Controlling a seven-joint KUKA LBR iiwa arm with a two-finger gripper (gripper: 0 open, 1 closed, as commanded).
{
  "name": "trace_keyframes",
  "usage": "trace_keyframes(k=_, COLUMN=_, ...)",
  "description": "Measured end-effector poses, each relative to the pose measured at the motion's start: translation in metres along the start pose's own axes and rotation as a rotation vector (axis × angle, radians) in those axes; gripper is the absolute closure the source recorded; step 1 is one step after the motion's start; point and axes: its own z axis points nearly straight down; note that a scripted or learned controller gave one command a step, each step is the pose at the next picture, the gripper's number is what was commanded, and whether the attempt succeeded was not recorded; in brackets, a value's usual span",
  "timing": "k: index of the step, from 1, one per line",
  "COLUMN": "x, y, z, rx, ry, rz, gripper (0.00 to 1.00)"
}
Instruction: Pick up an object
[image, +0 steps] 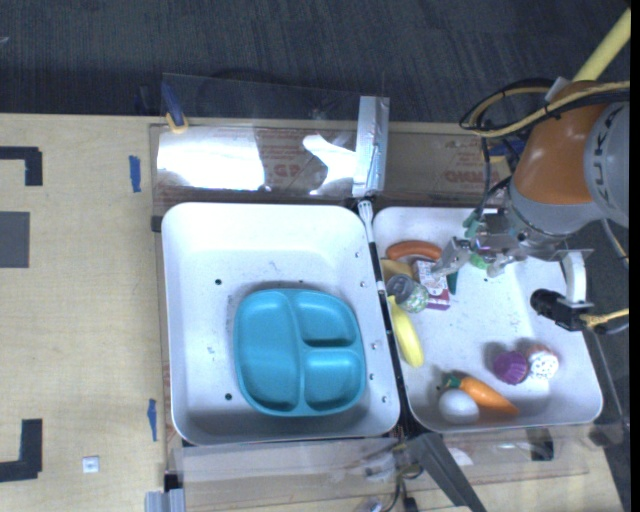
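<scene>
- Gripper: over the upper part of the right bin; whether its jaws are wide or narrow cannot be told, and nothing is seen held.
- Small pink-and-white item: just below the gripper, beside an orange sausage-shaped toy and a grey round piece.
- Toy banana: along that bin's left wall.
- Toy carrot, white egg, purple toy, white die: near its lower edge.
- Left bin: holds a blue divided tray.

Smooth glossy blue plastic tray, matt white bins, pale wood bench.
</scene>
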Motion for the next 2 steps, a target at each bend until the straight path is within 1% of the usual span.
trace_keyframes(k=1, x=0.0124, y=0.0142, z=0.0679, rx=-0.015, ry=-0.003, rz=0.011, gripper=0.00)
trace_keyframes(k=2, x=0.0122, y=0.0140, z=0.0587, rx=-0.014, ry=-0.002, rz=0.013, gripper=1.00)
